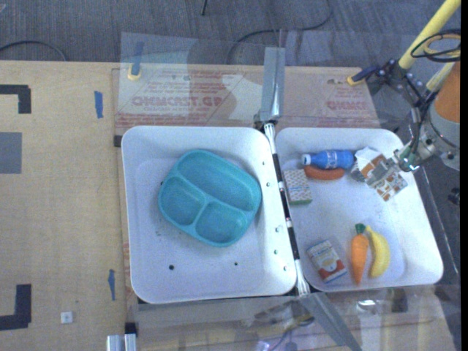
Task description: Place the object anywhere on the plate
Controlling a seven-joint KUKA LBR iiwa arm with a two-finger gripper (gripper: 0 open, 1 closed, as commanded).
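The turquoise three-compartment plate (210,205) lies in the left bin (139,269), a little toward the far side, with nothing on it. The things to choose from sit in the right bin (428,265). A blue bottle (330,158) lies on its side at the far end, with an orange sausage-shaped piece (325,172) touching it on the near side. Just left of these, close to the divider between the bins, lies a small speckled box (297,186). To the right of the bottle is a crumpled printed packet (382,174). At the near end lie a small carton (327,260), a carrot (358,255) and a banana (378,251), the carrot and banana side by side and touching. The claw (406,157) hangs at the right bin's far right edge, just beside the packet; how wide it stands cannot be told. The wooden counter (58,196) stretches to the left of the bins.
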